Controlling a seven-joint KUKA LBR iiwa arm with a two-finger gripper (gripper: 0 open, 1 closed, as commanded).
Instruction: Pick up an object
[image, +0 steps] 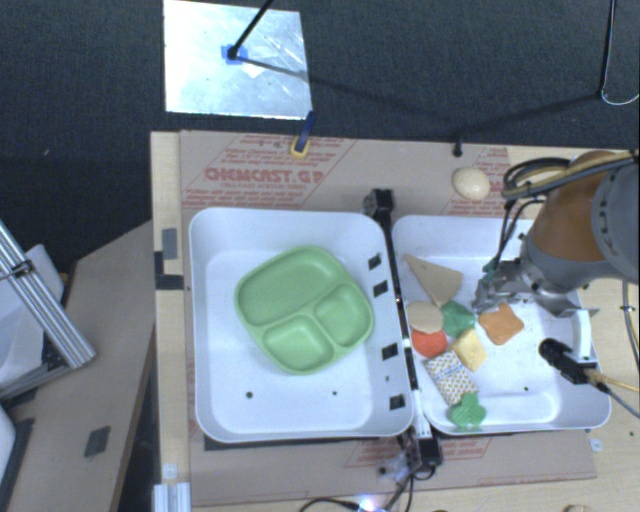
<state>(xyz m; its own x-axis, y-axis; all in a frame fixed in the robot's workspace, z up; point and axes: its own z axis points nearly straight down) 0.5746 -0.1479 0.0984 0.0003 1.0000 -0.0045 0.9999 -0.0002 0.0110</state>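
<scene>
the gripper (492, 290) hangs over the right bin (530, 405); the orange slice (501, 324) lies just near of it, tilted; jaw state: cannot tell.

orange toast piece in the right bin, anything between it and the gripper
Nothing visible does. The gripper sits just above and left of the orange toast piece in the right bin, with bare bin floor between them. The green piece and yellow block lie to the toast's left, off that path.
</scene>
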